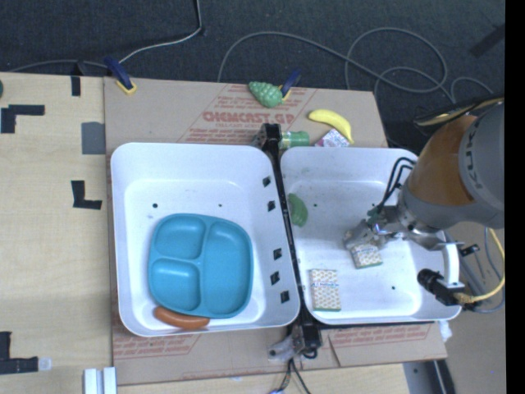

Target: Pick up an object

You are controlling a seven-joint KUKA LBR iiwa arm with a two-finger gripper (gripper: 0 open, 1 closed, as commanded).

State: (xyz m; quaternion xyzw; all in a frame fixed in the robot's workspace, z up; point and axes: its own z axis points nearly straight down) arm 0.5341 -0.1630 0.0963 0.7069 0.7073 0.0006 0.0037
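Note:
My gripper [362, 240] is low in the right bin [328, 179], reaching in from the right under the grey and orange arm. It sits right over a small pale checkered block [367, 257] on the bin floor. A second checkered packet [326, 289] lies near the bin's front left. A green piece [297, 211] rests against the left wall of this bin. In the left bin [189, 167] a blue divided plate [199, 264] lies flat, with an orange sausage [181, 318] at its front edge.
Behind the bins on the cardboard lie a yellow banana [331, 124], a green toy [266, 93] and a small green bottle [295, 139]. A black divider [279, 220] runs between the bins. Cables trail across the dark floor at the back.

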